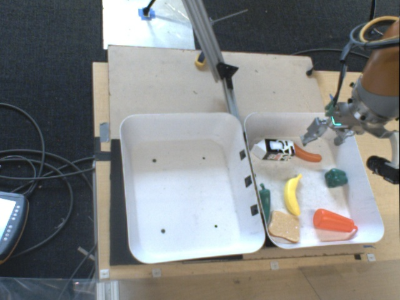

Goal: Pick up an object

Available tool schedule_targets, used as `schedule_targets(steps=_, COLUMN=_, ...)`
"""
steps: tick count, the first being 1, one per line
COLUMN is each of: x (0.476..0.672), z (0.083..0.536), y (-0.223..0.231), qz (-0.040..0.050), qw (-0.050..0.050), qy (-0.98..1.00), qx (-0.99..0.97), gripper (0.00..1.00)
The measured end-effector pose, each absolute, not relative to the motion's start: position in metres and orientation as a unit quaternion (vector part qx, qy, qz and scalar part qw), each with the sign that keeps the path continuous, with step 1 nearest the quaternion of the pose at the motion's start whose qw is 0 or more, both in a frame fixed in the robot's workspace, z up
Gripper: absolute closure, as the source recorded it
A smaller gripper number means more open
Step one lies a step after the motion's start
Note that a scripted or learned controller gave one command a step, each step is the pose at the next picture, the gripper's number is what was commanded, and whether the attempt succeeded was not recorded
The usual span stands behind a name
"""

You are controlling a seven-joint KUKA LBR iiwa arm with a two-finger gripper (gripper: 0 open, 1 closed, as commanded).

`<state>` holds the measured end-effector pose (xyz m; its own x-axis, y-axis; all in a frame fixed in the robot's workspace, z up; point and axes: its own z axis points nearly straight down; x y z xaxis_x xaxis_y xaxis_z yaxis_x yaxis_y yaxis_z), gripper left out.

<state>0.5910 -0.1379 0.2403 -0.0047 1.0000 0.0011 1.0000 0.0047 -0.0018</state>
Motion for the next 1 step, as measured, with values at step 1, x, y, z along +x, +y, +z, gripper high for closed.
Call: schedule_targets(steps=1, x=0.5917, z=0.2422, y=-0.1381, qz=-0.0007, qw=0.0, qy=-0.709, qx=-0.706, gripper=0.0)
